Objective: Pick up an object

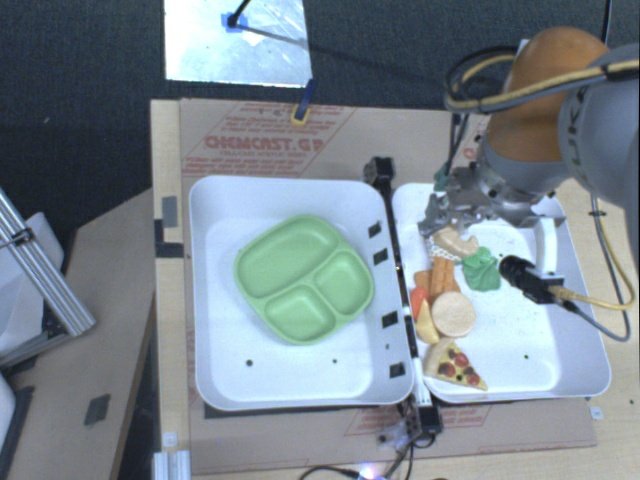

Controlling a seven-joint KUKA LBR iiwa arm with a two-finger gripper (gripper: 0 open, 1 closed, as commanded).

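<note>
Arm reaches in from right, orange band up, gripper (452, 218) low over far-left part of right bin (560, 368). We cannot tell gripper state. Beneath it we see pale food piece (456, 243); green item (482, 269), round slice (454, 314), pizza slice (456, 365) nearby. Green tray (303, 278) fills left bin (215, 298). Right bin's right half offers open room.

floor (80, 88): dark carpet | foil sheet (238, 28): top | bench (100, 298): tan
</note>
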